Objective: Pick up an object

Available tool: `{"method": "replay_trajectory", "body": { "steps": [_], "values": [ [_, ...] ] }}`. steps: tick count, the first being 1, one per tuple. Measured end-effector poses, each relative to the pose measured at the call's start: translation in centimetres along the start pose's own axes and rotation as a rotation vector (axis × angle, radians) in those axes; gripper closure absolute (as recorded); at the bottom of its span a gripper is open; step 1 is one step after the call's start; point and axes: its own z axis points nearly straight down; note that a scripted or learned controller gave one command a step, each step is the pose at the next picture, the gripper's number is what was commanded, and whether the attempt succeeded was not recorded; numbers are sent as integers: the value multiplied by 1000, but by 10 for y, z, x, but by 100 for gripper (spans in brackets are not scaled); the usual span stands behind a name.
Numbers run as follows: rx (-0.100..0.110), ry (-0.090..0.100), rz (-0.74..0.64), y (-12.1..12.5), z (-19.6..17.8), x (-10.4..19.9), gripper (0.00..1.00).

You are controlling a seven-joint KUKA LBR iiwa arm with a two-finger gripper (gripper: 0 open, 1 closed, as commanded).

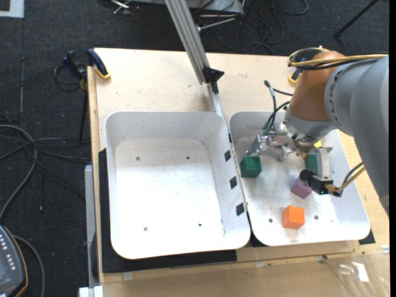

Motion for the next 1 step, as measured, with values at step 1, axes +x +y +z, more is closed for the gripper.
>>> {"method": "replay_trajectory", "body": {
  "steps": [1],
  "values": [
    [-7, -2, -4, 42, -1, -16, 0]
  ]
}}
